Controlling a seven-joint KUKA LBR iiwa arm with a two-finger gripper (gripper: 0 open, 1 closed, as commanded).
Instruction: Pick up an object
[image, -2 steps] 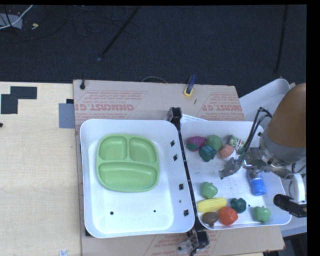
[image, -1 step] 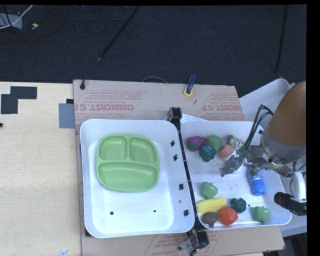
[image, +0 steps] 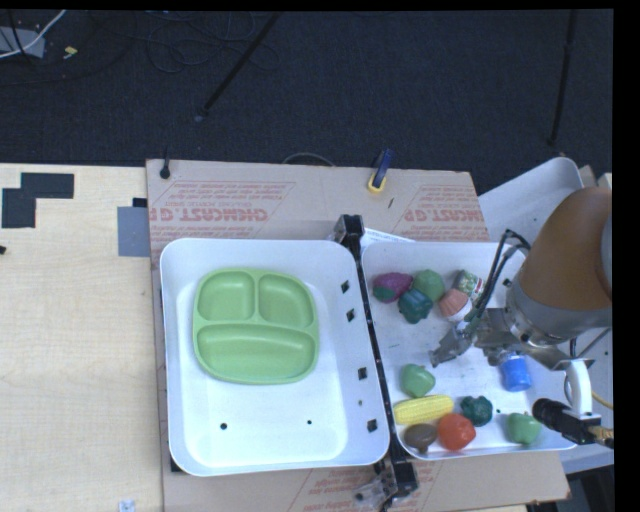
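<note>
Two white bins sit side by side on the counter (image: 80, 330). Left bin (image: 260, 440) holds a green divided plate (image: 256, 326), flat, toward its upper left. Right bin (image: 470, 370) holds the loose objects: purple piece (image: 392, 286) and green piece (image: 429, 283) near the top, teal piece (image: 415, 305) just below them, pinkish piece (image: 453, 302) beside it; green lump (image: 418, 380) mid-bin; corn cob (image: 423, 408), brown piece (image: 420, 436), red piece (image: 456, 432), dark teal piece (image: 476, 408) and green piece (image: 523, 428) along the bottom edge; blue object (image: 516, 373) at right. Arm enters from the right; claw (image: 448, 350) hangs low over mid-bin, between the pinkish piece and the green lump. Finger spread: cannot tell. Nothing visibly between them.
</note>
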